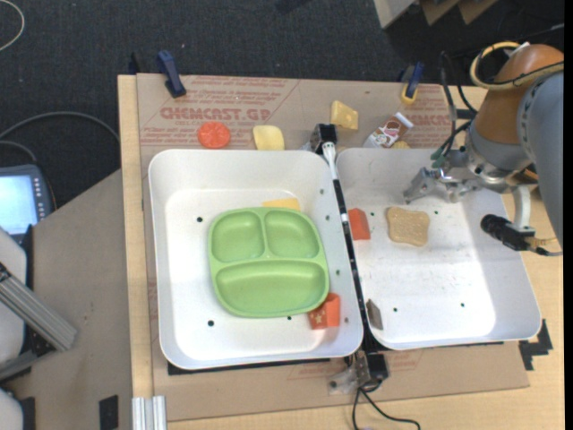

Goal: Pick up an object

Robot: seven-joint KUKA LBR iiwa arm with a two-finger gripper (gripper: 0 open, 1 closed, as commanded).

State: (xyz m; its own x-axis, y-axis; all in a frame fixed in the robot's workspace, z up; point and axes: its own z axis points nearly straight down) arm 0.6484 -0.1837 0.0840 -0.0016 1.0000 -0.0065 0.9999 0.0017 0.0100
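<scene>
- The gripper (pixel 433 184) is seen hovering over the upper part of the right bin (pixel 501 316), close to its far rim; its fingers appear spread a little and nothing is seen between them.
- The nearest object is judged to be the slice of toast (pixel 407 227), lying flat on the right bin's floor — just below and slightly left of the gripper in the view, near but apart from it.
- The toast's longer side runs roughly across the view, left to right; a short descent toward the view's lower left would be called for to bring the fingers astride it.
- An orange block (pixel 359 224) is seen just left of the toast, against the divide between the bins.
- A small dark piece (pixel 373 313) lies lower in the right bin, near its left wall.
- In the left bin (pixel 170 240) a green divided plate (pixel 268 262) is set, with a yellow piece (pixel 282 204) at its upper edge and another orange block (pixel 325 312) at its lower right corner.
- Beyond the bins, on the cardboard, an orange disc (pixel 214 134), a pale yellow piece (pixel 268 137), a cheese wedge (pixel 344 115) and a small carton (pixel 388 133) are scattered — well apart from the gripper.
</scene>
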